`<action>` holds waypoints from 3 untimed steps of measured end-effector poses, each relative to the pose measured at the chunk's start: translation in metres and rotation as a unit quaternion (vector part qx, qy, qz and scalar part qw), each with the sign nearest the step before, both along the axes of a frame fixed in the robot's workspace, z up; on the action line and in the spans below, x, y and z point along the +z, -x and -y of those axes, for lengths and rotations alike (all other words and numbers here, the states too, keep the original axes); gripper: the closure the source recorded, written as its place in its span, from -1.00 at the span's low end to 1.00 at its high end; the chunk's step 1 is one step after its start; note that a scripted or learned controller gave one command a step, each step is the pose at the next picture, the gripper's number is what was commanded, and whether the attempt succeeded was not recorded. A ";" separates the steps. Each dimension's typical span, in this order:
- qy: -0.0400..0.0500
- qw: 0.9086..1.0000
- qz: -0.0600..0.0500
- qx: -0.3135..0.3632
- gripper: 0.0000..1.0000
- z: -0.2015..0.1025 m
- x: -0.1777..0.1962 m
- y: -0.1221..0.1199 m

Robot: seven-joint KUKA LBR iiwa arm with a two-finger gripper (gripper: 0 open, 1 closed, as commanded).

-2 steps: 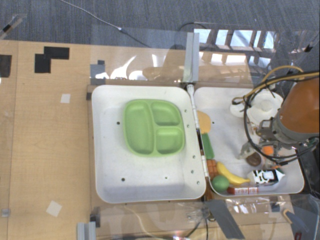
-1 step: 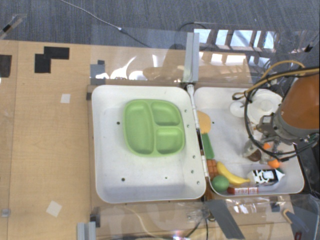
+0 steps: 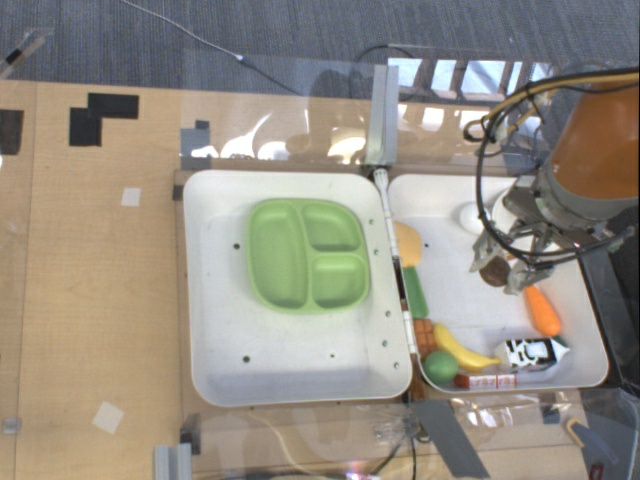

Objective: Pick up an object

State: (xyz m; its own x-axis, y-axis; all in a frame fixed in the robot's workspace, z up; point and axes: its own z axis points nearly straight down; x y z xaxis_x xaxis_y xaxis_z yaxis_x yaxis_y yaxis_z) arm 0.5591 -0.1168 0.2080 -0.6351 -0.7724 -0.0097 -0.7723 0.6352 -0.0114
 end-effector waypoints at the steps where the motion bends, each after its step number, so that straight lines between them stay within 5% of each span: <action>1: 0.000 1.000 0.004 0.000 1.00 -0.001 0.011 -0.002; 2: -0.003 0.989 -0.001 -0.147 1.00 -0.037 0.070 -0.027; 3: -0.002 0.989 -0.001 -0.148 -1.00 -0.036 0.070 -0.026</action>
State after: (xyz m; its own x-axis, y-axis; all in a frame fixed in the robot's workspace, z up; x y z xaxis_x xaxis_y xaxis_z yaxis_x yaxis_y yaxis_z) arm 0.5856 -0.0807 0.2778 -0.8336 -0.5522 -0.0107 -0.5522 0.8337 -0.0060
